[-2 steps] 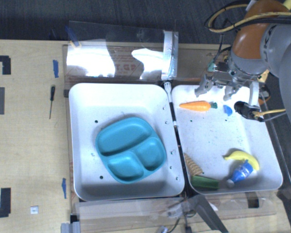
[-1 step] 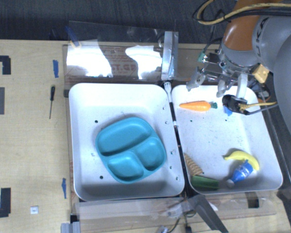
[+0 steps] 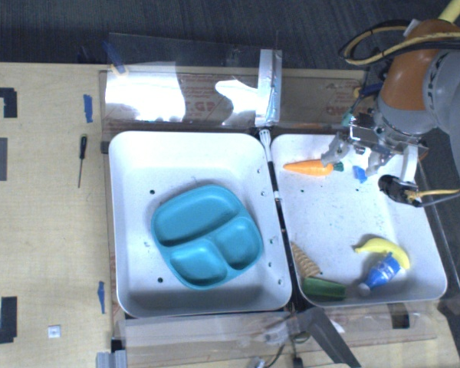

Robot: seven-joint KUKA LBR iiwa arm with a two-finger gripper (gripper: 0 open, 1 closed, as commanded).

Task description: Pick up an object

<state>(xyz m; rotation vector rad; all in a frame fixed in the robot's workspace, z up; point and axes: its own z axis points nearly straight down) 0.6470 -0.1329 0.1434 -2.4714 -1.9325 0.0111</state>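
Right bin (image 3: 433, 240): we note four things crowded along the near rim and one alone at the far end.
- Carrot (image 3: 308, 169) lies flat near the far left corner, tip pointing at the divider between the bins, stalk end toward the arm. Bare floor lies on its near side; the far wall is close behind it.
- Banana (image 3: 382, 248) sits toward the near right, touching or just beside a blue bottle (image 3: 384, 271).
- A green vegetable (image 3: 324, 287) lies against the near rim. A waffle cone (image 3: 305, 261) rests beside it, close to the divider.
- The middle of this bin is open white floor, the widest free room we see.

Left bin (image 3: 130, 167): a blue divided plate (image 3: 207, 234) takes up the centre, set at a slant, with bare floor at all four corners.

Surface (image 3: 38, 228): a thin screwdriver (image 3: 81, 159) lies left of the bins, well apart from them. A clear panel (image 3: 184, 98) stands behind the left bin.

Arm: it enters from the right over the far right corner of the right bin, orange band (image 3: 410, 83) uppermost, wrist pointing down and left. The gripper (image 3: 358, 159) hangs low just beside the carrot's stalk end. Its fingers (image 3: 337, 153) look spread apart, with nothing between them. The nearer one is at or touching the stalk end; we cannot tell which.
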